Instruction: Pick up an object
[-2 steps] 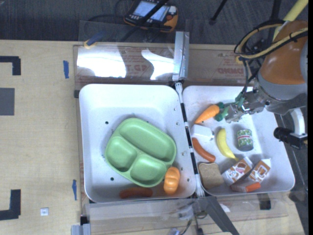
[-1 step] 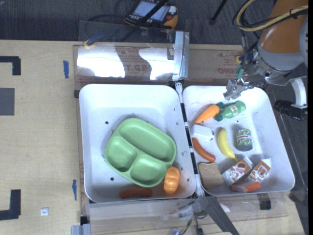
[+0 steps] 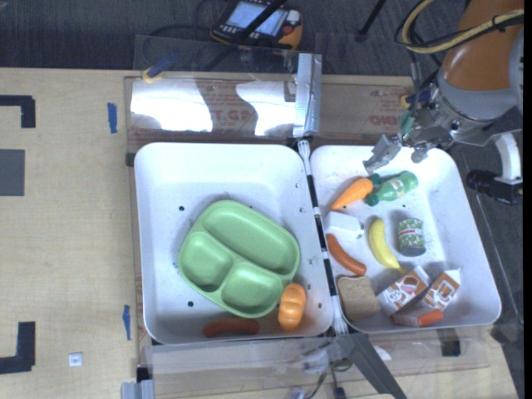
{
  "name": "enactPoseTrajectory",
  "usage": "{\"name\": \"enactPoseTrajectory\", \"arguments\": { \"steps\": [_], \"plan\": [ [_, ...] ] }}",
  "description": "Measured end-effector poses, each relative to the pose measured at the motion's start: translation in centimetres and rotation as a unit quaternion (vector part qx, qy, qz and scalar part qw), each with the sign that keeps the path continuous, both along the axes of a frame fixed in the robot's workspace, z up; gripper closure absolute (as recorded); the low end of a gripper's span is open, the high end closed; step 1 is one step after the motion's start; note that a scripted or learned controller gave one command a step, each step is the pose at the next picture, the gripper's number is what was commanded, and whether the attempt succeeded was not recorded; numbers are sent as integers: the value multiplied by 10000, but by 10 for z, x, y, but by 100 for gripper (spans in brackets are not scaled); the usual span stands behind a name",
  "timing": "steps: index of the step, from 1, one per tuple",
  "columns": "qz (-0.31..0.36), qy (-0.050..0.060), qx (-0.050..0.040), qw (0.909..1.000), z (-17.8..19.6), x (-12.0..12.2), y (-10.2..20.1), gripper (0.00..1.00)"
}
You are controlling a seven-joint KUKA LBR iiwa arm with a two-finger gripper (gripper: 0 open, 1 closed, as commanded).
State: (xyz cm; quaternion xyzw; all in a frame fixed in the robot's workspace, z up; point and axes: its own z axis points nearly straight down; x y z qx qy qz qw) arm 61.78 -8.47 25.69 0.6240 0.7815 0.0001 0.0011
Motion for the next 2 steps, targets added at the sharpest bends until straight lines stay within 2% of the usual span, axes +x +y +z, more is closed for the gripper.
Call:
{"name": "enactPoseTrajectory", "arguments": {
  "steps": [1,2],
  "plan": [
    [25,-3,1,10000,-127,28,-25,0],
    [-289,0,10,9996,-171,2,-12,0]
  ]
}}
